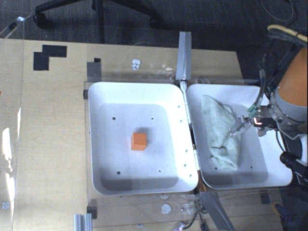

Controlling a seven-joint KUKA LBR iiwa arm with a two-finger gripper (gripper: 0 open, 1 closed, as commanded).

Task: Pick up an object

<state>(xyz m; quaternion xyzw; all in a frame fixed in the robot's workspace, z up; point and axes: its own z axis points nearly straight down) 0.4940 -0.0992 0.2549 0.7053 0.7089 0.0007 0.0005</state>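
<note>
Two white bins (96, 143) on wooden bench (48, 153); dark carpet (216, 8) beyond.

This is a robotics lab, no doubt about it. A pale wooden bench (48, 143) carries two shallow white bins (103, 177) clamped against a metal rail (184, 57) at twelve o'clock. Black tape marks (48, 56) sit at ten o'clock. Dark office carpet (216, 13) lies beyond, with a black chair base (96, 1) at eleven. The grey, orange-banded arm (291, 88) and loose cable (276, 6) fill three o'clock.
</note>
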